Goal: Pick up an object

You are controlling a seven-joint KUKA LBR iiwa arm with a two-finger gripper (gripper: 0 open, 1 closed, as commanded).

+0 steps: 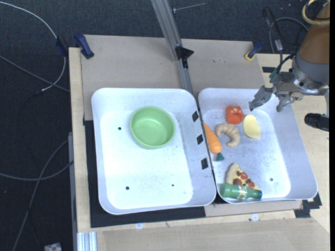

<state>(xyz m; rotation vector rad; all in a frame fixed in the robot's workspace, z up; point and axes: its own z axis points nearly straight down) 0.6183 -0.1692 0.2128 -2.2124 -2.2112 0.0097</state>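
I see the gripper [270, 100] spread open, gripping nothing, above the right bin [293, 156]. Croissant [229, 134] and lemon [252, 126] lie inside that bin

The bench [136, 56] is a pale wooden board, bare along its far edge and again in a strip along the near edge. Two shallow white bins sit side by side on it, touching at the middle, over a black mat [91, 213] that peeks out along the left edge and near-left corner. The left bin [110, 192] takes up the middle of the bench; the right bin [293, 161] reaches toward the right edge. A blue clamp [84, 45] grips the far-left corner, another clamp [254, 50] sits near the far-right corner, and a grey metal rail [167, 20] slants down across the far edge to the bins' seam.
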